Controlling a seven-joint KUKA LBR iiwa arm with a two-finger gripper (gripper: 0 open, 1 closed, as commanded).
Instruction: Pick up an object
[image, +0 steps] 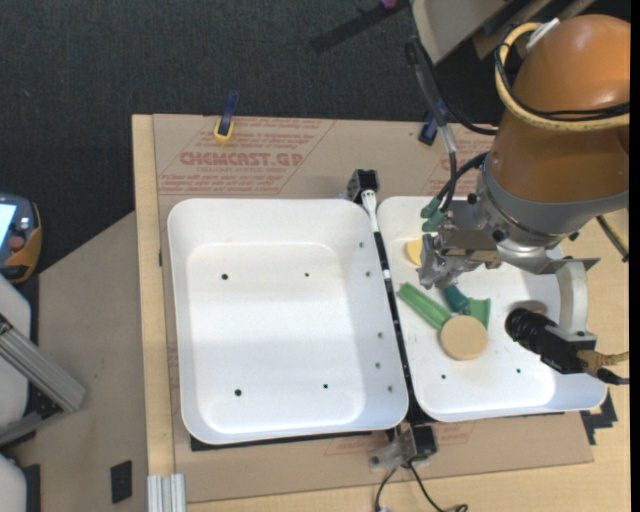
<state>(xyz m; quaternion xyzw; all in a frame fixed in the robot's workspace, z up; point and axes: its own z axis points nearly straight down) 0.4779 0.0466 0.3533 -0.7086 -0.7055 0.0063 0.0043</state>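
Arm (560, 130) comes in from the right, over the right bin (500, 395). Gripper (433, 278) is low over that bin's left half, close to the wall shared with the left bin (270, 330). Can't tell how wide the gripper stands; the wrist blocks the view from this angle. Nothing is visibly held.

Pick candidates are all in the right bin, clustered at the gripper:
- green stick (424, 305): lies flat, slanting from upper left to lower right, its upper end just under the gripper tip. Can't tell if they touch.
- tan disc (464, 338): flat, touching the stick's lower end, toward the bin's front.
- teal piece (468, 303): just right of the stick, above the disc, partly hidden by the gripper.
- yellow piece (413, 251): near the bin's back-left area, just left of the gripper body, partly covered.

Both bins sit side by side on a cardboard sheet (240, 158) with red print. A blue-yellow clip (226, 125) is at the sheet's back edge.
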